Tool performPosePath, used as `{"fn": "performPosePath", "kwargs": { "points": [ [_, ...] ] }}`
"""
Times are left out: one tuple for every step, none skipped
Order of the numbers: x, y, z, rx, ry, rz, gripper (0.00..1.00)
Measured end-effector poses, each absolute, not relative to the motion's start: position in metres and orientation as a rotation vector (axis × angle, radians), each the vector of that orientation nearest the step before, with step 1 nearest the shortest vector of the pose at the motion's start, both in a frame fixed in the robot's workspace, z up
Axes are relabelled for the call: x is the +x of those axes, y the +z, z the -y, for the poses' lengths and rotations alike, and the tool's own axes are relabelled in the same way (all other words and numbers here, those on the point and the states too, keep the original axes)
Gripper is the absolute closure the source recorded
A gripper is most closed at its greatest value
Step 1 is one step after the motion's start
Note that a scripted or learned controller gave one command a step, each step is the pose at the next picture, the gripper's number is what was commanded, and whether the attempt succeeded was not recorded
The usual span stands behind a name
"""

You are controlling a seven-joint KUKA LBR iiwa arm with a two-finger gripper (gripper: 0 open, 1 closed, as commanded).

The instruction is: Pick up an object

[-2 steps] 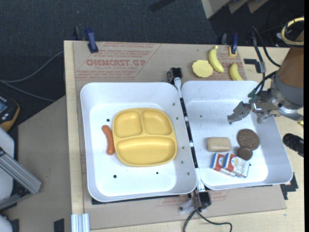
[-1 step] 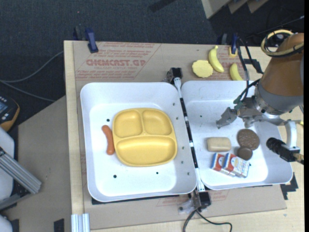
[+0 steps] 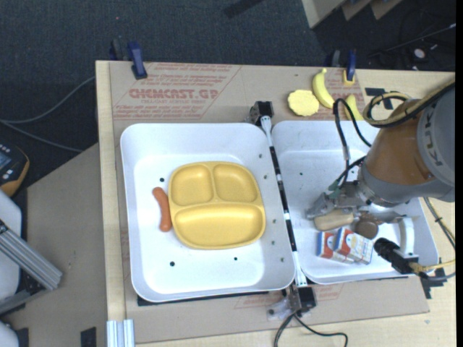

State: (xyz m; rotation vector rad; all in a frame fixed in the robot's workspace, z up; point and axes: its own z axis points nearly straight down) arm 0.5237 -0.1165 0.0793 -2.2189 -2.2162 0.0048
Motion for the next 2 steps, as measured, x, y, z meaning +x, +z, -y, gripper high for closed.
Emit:
{"fn": "performPosePath", "kwargs": {
  "points": [
    [0.526,0.095,0.117,-2.225,-0.002,2.221,1.00],
    [0.546,0.190,0.025,-2.214,-0.013,2.237,1.00]
  ]
}}
